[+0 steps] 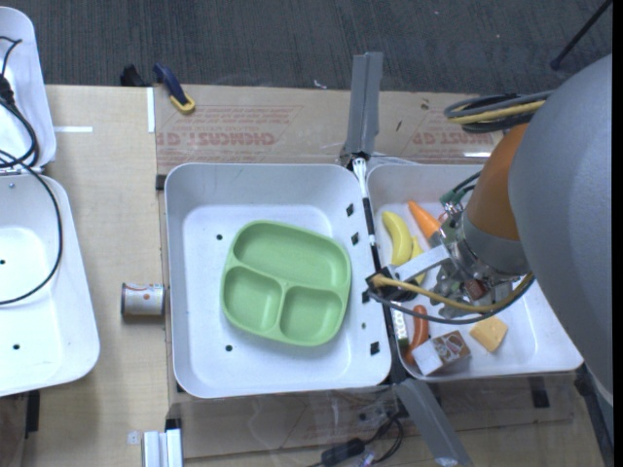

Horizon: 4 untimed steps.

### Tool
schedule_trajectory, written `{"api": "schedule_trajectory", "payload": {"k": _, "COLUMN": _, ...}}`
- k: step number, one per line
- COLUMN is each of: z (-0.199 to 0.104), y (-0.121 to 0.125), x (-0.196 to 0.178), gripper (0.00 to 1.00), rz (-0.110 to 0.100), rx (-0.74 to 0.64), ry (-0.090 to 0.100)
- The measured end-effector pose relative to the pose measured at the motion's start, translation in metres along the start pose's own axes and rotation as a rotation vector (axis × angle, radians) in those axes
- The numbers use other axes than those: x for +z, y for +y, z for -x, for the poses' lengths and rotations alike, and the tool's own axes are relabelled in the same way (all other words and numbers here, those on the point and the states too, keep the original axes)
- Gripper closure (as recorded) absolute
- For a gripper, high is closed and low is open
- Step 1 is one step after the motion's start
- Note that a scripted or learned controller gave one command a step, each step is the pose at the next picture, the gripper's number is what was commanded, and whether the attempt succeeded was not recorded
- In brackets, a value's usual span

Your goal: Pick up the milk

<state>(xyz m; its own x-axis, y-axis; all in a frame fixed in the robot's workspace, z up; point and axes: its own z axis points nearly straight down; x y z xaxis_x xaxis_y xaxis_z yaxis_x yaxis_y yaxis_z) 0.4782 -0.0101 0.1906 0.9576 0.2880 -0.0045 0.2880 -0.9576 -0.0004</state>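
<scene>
2 shallow white bins sit side by side on a bench, seen from above at a slant. In the left bin (190,261) lies a green plate (286,282) with 3 compartments, none holding food, probably set there as a place to receive items. The right bin (545,343) holds the toy groceries in a loose cluster: a yellow banana (396,236) beside an orange carrot (422,219) near the far end, a red item, perhaps a pepper or sausage (419,327), a yellow cheese wedge (490,334), and at the near edge a small brown and white carton (448,350), which is most likely the milk. The carton lies tilted against the bin's near wall, touching the red item and just beside the cheese. The grey arm (574,193) with its orange band (496,188) reaches in from the right and hangs low over the middle of the right bin, its bulk covering much of that bin. The gripper (458,280) sits among cables and a yellow hose (428,295), above and slightly beyond the carton; whether it is spread or closed cannot be told, and nothing is visibly held. Judged from this, the pick is not yet made, and the tool would need to come toward the near edge to reach the carton. A small metal can (142,300) lies on the bench to the left of the bins.
</scene>
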Motion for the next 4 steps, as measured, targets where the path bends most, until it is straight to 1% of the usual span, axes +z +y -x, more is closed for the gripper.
{"api": "schedule_trajectory", "payload": {"k": 1, "z": -0.007, "y": -0.025, "x": -0.007, "gripper": 1.0, "rz": 0.0, "rx": -0.277, "ry": 0.0}}
{"api": "schedule_trajectory", "payload": {"k": 2, "z": -0.023, "y": -0.081, "x": -0.014, "gripper": 1.0, "rz": 0.001, "rx": -0.445, "ry": -0.001}}
{"api": "schedule_trajectory", "payload": {"k": 3, "z": -0.029, "y": -0.103, "x": -0.013, "gripper": 1.0, "rz": 0.0, "rx": -0.571, "ry": -0.003}}
{"api": "schedule_trajectory", "payload": {"k": 4, "z": -0.03, "y": -0.106, "x": -0.008, "gripper": 1.0, "rz": 0.0, "rx": -0.67, "ry": -0.002}}
